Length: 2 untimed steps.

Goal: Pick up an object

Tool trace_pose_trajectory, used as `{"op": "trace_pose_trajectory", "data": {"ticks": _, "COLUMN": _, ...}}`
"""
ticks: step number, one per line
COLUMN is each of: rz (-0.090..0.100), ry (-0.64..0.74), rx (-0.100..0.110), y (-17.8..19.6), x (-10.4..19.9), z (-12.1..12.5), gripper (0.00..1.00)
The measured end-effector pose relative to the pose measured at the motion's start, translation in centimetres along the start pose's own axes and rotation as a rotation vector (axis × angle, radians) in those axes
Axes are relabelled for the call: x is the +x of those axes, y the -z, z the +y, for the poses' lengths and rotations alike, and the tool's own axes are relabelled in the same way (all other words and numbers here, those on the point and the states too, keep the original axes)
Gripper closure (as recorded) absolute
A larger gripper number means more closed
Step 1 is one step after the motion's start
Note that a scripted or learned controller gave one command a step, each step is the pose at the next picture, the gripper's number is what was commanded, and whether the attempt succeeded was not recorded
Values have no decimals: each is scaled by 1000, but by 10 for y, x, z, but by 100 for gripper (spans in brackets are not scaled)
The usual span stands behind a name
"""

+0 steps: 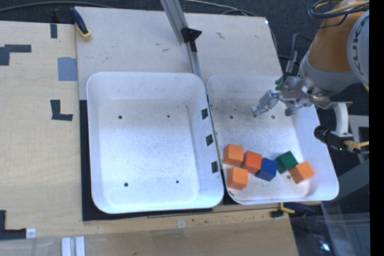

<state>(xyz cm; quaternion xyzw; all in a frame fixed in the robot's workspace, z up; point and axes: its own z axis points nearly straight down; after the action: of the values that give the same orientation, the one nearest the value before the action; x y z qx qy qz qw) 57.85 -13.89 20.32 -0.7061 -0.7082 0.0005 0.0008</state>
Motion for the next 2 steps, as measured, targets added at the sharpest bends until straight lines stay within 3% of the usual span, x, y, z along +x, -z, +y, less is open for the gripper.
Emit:
{"op": "trace_pose_trajectory", "data": {"ticks": 1, "rz": 3, "ry": 4, "rx": 4, "y": -12, "x": 71, "z": -34, "gripper": 0}}
{"op": "trace_pose_trajectory", "data": {"ticks": 2, "rz": 1, "ry": 0, "rx": 3, "y": -12, "x": 98, "z": -69, "gripper": 0}}
